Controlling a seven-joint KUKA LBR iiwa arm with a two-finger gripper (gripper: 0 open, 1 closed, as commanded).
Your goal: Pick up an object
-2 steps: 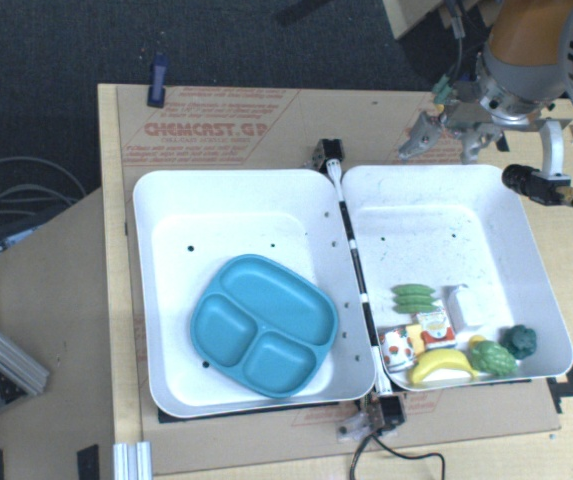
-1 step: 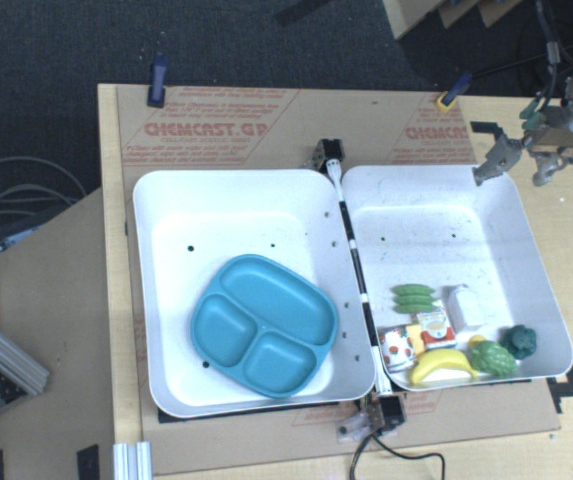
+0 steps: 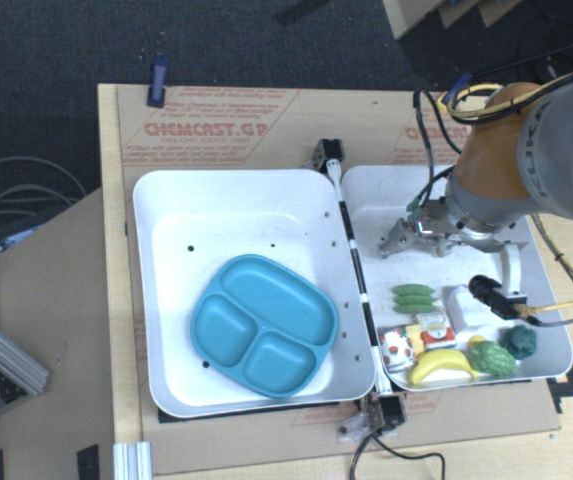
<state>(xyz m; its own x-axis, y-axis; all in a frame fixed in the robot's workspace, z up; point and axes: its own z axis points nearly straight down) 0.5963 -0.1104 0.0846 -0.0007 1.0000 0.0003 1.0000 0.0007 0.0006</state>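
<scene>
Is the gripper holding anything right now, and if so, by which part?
Nothing is held. The gripper hangs over the bare upper part of the right bin, apart from the toy food at the near end, such as the green pea pod and banana.

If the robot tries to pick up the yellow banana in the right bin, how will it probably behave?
The banana looks like smooth moulded plastic, so it is probably stiff, light and a little slippery. Its curved shape may let it rock or turn when pushed. It lies packed against the green toy and the bin's near wall, so a grasp would likely nudge those neighbours too.
</scene>
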